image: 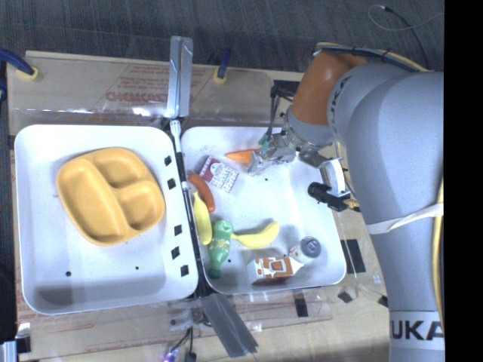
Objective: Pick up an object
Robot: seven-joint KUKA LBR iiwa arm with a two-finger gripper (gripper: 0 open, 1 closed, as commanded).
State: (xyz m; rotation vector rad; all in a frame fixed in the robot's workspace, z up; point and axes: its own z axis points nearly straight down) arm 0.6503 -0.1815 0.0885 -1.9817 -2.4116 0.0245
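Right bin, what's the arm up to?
The gripper is down in the right bin, at the orange carrot near the far wall. Nothing is visibly lifted. Two bananas, a green bottle and small cartons lie in that bin. The left bin holds a yellow divided plate.

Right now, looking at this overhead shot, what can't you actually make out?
- Hand: whether it is open or shut, blurred and partly under the grey wrist.
- Orange carrot-shaped toy: right end hidden by the hand.
- Small red-and-white carton: print too small to read.
- Green plastic bottle: lower end lost against the right white bin's wall.
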